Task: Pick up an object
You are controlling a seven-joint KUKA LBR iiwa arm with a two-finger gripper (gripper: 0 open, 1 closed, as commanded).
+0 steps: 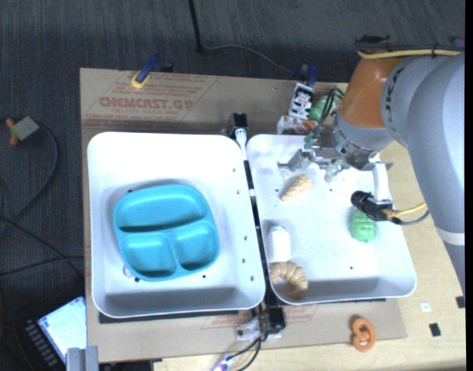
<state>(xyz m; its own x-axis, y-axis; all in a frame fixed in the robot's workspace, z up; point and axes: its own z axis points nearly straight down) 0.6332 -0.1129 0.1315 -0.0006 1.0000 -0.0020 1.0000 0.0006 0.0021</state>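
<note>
Your 2-finger metal gripper (318,159) hovers spread and empty above the tan ridged shell-shaped toy (297,187); nothing lifted yet.

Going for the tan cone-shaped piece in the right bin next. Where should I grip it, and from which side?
Grip the tan cone across its thicker middle, coming straight down from above. It lies flat and slanted on the right bin's floor, with bare floor on both long sides; the gripper is just above-right.
</note>
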